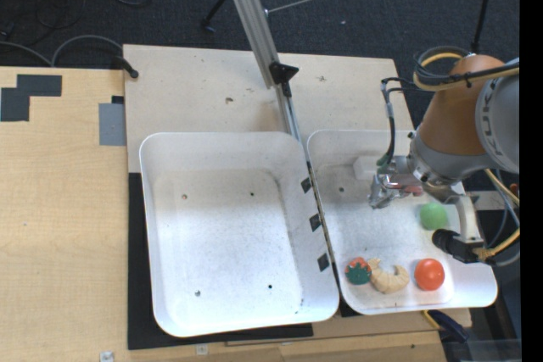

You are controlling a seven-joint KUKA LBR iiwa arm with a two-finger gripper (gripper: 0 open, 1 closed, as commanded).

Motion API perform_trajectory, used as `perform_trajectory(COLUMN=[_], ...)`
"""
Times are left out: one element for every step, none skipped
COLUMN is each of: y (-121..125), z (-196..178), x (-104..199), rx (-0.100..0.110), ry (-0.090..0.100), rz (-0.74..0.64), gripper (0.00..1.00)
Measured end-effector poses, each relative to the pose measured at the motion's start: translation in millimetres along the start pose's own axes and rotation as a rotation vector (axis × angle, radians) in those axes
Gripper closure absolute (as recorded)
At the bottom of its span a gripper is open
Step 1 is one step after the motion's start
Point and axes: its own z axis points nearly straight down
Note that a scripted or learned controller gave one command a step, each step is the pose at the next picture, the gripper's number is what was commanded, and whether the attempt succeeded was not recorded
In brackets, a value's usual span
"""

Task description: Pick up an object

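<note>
Toys lie in the right bin: a green ball by its right edge, a red ball and 2 small ones at its front edge. The gripper hangs mid-bin, reaching; I cannot tell its state. Next it must drop onto 1 toy.

Two bins of matt white plastic, faintly speckled, are seen on a pale wood-grain bench. A ribbed metal rail, dull silver, is seen at twelve o'clock.
</note>
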Motion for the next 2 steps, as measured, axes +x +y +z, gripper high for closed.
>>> perform_trajectory(y=[5.4, 3.8], z=[-44.5, -96.1], x=[3.3, 12.3], rx=[-0.002, -0.003], ry=[0.0, 0.0], rz=[-0.009, -0.01], gripper=[1.0, 1.0])
